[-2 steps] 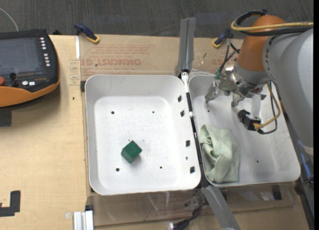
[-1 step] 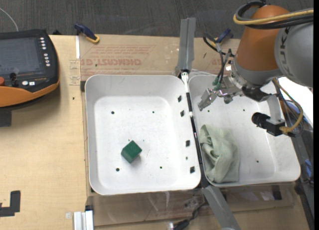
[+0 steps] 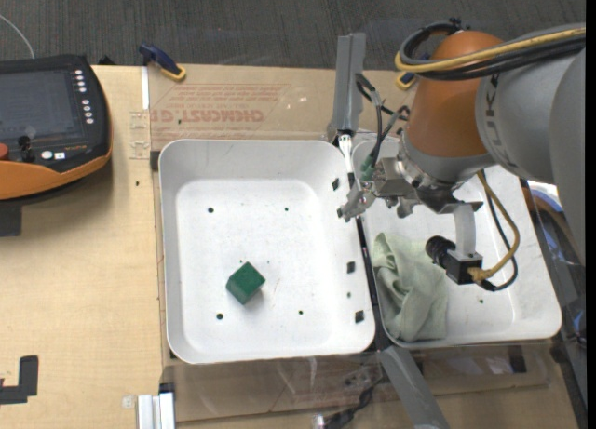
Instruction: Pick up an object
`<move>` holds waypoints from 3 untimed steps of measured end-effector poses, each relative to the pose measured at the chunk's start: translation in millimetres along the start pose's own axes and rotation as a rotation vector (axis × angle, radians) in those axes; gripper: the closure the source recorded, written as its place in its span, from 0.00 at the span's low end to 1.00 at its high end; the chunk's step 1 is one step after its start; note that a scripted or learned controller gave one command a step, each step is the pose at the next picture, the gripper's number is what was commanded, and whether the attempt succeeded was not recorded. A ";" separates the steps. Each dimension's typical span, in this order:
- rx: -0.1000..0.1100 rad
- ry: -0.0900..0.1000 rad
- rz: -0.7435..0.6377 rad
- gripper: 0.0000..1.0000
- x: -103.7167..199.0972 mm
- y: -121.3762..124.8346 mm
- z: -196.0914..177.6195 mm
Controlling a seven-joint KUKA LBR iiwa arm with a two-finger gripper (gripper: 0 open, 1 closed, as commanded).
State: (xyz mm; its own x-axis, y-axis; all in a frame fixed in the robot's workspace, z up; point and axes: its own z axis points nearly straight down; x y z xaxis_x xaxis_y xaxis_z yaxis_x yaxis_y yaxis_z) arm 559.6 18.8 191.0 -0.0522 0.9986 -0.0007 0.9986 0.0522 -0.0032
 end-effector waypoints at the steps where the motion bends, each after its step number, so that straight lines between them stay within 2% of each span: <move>1: 0.002 0.000 0.280 0.00 -15.9 -83.9 0.9; 2: 0.001 -0.001 0.598 0.00 22.5 -81.9 0.9; 3: 0.001 -0.001 0.656 0.00 36.7 -81.3 0.7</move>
